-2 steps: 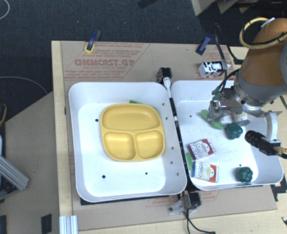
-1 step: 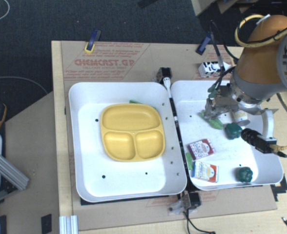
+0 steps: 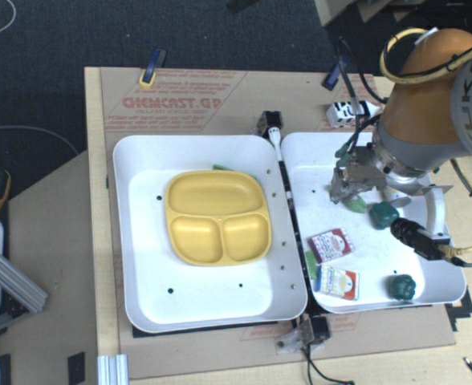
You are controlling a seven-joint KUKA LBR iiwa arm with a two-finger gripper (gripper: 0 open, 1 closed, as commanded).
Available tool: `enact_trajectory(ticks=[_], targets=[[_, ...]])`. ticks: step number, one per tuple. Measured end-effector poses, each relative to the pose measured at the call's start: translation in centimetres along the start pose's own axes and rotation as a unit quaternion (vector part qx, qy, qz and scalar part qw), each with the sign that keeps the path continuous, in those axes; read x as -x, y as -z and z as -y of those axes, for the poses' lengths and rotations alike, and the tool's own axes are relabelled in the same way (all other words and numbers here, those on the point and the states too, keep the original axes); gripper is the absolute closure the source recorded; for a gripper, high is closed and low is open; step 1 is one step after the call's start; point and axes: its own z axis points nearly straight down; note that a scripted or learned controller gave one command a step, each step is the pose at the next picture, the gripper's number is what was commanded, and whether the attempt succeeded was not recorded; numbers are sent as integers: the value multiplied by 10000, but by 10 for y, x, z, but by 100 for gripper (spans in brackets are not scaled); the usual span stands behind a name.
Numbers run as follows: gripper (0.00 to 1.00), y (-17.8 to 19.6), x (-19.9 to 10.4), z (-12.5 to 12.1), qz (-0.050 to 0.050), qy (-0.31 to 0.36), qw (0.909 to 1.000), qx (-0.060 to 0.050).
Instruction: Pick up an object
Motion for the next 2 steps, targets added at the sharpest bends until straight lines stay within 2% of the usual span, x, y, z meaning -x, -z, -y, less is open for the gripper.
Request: enact_trajectory(ticks=[1, 2], targets=[[100, -12, 13, -12, 15, -18, 10000, 14], [100, -12, 6, -11, 8, -7, 10000, 8]])
